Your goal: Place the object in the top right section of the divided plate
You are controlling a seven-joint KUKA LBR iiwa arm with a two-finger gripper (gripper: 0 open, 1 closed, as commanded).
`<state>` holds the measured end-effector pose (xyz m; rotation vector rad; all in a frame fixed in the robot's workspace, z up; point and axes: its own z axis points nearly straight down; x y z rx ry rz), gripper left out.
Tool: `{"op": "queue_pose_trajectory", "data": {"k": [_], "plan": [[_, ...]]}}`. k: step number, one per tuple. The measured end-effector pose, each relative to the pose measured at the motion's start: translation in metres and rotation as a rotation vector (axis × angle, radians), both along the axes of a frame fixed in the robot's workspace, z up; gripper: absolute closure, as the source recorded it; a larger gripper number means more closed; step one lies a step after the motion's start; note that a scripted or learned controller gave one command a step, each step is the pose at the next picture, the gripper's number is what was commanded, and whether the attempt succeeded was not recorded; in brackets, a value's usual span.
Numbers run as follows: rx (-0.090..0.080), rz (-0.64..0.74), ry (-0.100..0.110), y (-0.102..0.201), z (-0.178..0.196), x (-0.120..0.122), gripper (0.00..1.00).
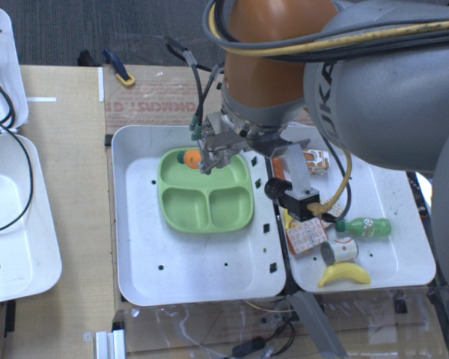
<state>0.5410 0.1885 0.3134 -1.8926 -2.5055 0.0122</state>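
You've got the gripper (207, 158) over the plate's (206, 209) 12 o'clock section beside the carrot (189, 157), prob. for placing; can't tell its state.

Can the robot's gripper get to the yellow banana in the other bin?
Probably yes. The banana lies on top near the front edge of the right bin, with nothing covering it. The gripper is over the green plate, and a can sits close beside the banana.

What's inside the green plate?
An orange object sits in the green plate's far compartment, beside the gripper. The two near compartments look bare. The arm covers part of the far compartment.
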Motion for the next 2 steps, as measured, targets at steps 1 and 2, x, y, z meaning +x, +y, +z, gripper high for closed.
{"op": "queue_pose_trajectory", "data": {"k": [1,2], "plan": [[0.001,0.025,0.003,-0.038,-0.065,-0.061,1.0],[0.001,0.004,0.003,-0.069,-0.102,-0.033,1.0]]}}
